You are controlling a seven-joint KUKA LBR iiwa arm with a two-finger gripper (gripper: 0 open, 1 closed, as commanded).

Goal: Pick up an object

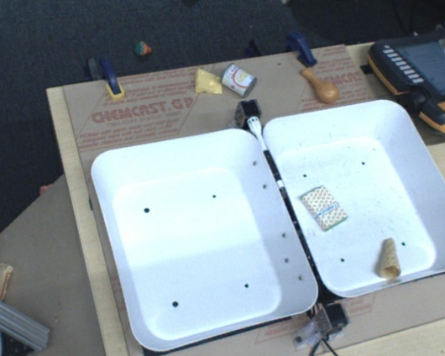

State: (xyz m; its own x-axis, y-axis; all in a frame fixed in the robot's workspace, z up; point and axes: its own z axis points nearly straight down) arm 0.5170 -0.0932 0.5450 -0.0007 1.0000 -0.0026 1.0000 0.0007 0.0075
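Observation:
In the right bin (pixel 404 141) lie two objects. A small flat packet with a checked pattern (pixel 323 207) rests near the bin's middle left. A tan, cone-shaped piece (pixel 388 259) lies near the bin's front edge. The left bin (pixel 121 182) sits beside it, sharing the middle divider.
On the bench behind the bins sit a yellow wedge (pixel 207 83), a small white box (pixel 238 80) and a wooden pear-shaped piece (pixel 322 87). Blue clamps (pixel 110 76) hold the board's back edge. A yellow and black handset (pixel 428 85) lies at the right.

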